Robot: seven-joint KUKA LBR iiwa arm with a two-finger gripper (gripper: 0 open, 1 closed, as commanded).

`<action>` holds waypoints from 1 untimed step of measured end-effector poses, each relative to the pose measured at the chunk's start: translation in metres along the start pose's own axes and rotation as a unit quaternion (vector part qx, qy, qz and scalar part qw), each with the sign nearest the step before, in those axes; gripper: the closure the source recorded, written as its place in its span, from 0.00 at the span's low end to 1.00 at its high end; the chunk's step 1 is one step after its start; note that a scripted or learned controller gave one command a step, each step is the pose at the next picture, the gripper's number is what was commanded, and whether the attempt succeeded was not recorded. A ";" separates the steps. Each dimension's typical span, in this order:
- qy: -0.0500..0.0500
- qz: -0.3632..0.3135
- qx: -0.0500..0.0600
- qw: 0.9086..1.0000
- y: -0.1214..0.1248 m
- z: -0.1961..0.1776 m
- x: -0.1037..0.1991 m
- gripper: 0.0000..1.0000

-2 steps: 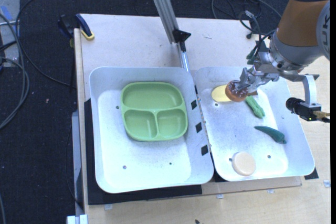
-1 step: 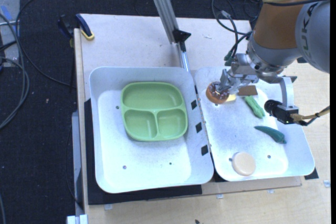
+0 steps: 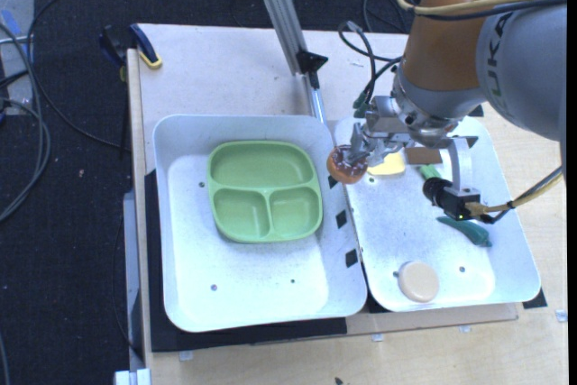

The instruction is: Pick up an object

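Observation:
My gripper (image 3: 353, 156) hangs over the left rim of the right bin (image 3: 505, 221), close to the gap between the two bins. Its fingers are shut on a small brown ring-shaped doughnut (image 3: 343, 166), which is tilted and lifted just off the bin floor. A yellow piece (image 3: 389, 165) lies right beside the gripper, partly hidden by it, and a brown block (image 3: 424, 156) sits behind that under the wrist.
The left bin (image 3: 180, 194) holds a green divided plate (image 3: 265, 191). In the right bin, a round beige disc (image 3: 418, 281) lies near the front and a teal object (image 3: 470, 231) at the right. A slanted metal post (image 3: 279, 0) rises behind the bins.

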State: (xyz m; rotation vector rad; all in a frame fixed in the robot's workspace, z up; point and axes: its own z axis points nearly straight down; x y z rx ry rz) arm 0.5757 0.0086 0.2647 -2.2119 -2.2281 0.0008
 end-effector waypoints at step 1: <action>0.000 -0.001 0.000 1.000 -0.015 0.003 0.057 1.00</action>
